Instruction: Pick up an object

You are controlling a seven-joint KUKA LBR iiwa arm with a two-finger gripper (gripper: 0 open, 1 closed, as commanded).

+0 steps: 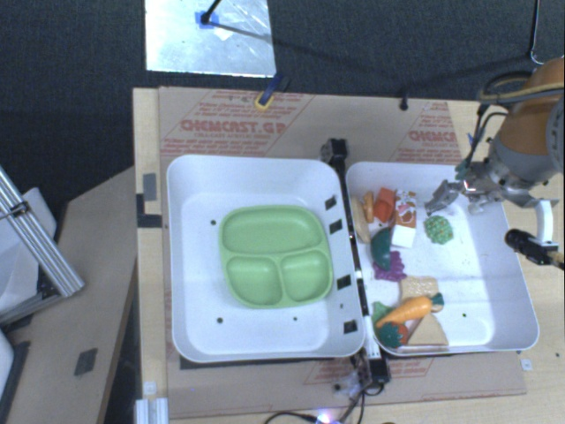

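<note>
My gripper (460,200) hangs over the far right part of the right bin (503,281), its jaws open and nothing between them. Just below and left of it lies a green broccoli floret (437,229). More toy food sits on the bin's left side: an orange-red piece (384,206), a small white and red box (405,208), a white cube (403,236), a teal piece (381,247), purple grapes (391,266), a cracker (418,287), a carrot (411,309) and a slice of toast (430,330).
The left bin (190,237) holds a green divided plate (272,256). A black divider (346,237) runs between the two bins. The arm's black side piece (532,246) juts over the right bin's right edge. A shiny sheet (209,25) lies beyond the bench.
</note>
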